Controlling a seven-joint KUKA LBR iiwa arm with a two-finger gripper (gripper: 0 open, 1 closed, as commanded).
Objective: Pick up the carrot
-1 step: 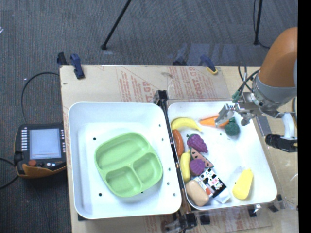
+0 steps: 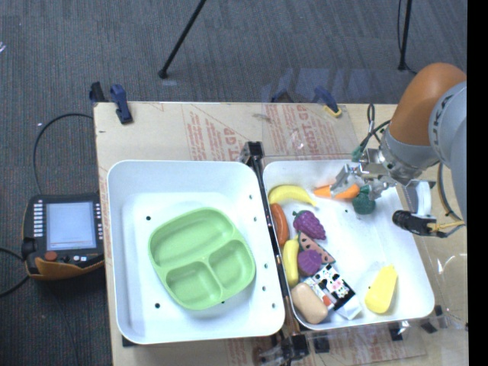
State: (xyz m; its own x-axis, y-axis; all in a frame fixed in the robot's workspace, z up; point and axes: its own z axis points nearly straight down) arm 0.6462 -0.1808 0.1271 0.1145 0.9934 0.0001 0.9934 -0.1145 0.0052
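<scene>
1. You have the pincer [image 2: 349, 180] down in the upper part of the right bin [image 2: 415, 280], right of the frame's centre, and it sits on the carrot [image 2: 341, 191].
2. The carrot is an orange toy with a green leafy end [image 2: 364, 202]. It lies nearly level, its pointed tip toward the left and the green end toward the right, near the bin's upper wall.
3. The orange body shows between the metal fingers [image 2: 338, 180], so I judge the pincer clenched on the carrot. You should treat that as a grip made, not yet proven.
4. Whether the carrot rests on the bin floor or has left it, you cannot tell from this slanted view. The lift itself I would count as what is left.
5. Close to the carrot's left lies a banana [image 2: 290, 195], with purple grapes [image 2: 309, 224] just below it. Both are apart from the carrot, so a straight rise should clear them.
6. The green divided plate [image 2: 200, 259] sits in the left bin [image 2: 122, 227], well apart from the work.
7. Watch the carrot's smooth tapering shape: gripped near mid-body, it may tip or slip as the arm rises.
</scene>
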